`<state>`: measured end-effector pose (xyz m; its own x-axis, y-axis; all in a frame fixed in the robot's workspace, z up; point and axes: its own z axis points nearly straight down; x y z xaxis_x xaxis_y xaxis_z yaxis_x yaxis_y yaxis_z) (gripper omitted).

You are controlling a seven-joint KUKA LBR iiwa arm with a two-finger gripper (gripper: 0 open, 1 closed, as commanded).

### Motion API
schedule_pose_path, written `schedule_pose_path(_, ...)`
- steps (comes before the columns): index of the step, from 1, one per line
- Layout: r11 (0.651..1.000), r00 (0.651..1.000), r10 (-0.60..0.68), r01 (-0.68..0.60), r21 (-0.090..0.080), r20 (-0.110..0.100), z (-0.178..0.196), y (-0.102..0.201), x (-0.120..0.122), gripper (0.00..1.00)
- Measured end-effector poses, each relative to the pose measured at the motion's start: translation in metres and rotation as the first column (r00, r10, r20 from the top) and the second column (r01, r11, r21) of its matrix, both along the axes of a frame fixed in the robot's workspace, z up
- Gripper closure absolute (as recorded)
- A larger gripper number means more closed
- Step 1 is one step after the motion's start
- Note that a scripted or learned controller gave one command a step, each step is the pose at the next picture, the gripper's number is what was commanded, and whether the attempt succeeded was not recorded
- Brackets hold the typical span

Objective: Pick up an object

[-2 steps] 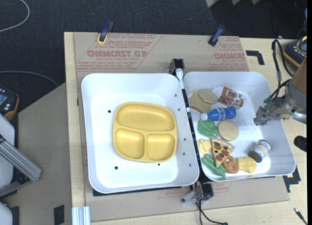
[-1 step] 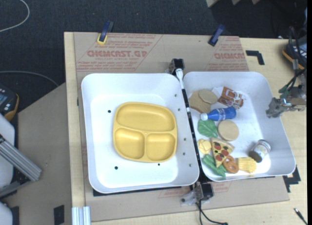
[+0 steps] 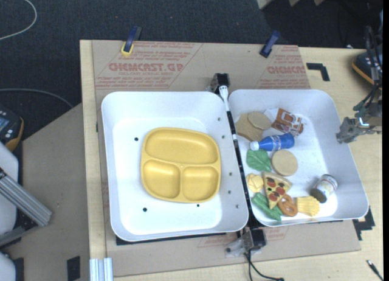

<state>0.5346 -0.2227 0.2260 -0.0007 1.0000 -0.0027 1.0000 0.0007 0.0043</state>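
Note:
The right bin (image 3: 340, 152) holds several toy foods. Among them are a blue bottle with a white cap (image 3: 275, 143), two tan cookies (image 3: 254, 124), a brown wrapped snack (image 3: 287, 121), a green leaf (image 3: 259, 161), a round tan disc (image 3: 284, 163), a pizza slice (image 3: 278, 190) and a small silver-topped jar (image 3: 324, 187). My gripper (image 3: 348, 131) hangs just outside the right bin's right rim, level with the bottle and apart from every object. Nothing is seen in it.
A yellow divided plate (image 3: 180, 164) lies in the left bin (image 3: 115, 152). The bins rest on a cardboard sheet (image 3: 182, 61) clamped at the back by two clips (image 3: 129, 41). The arm's links and cables (image 3: 372, 85) rise along the right edge.

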Motion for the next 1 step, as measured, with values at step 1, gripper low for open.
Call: schedule_pose_path(1,1.0,1.0,0.002,-0.002,0.004,-0.006,-0.0019,0.0419,-0.0049,1.0)
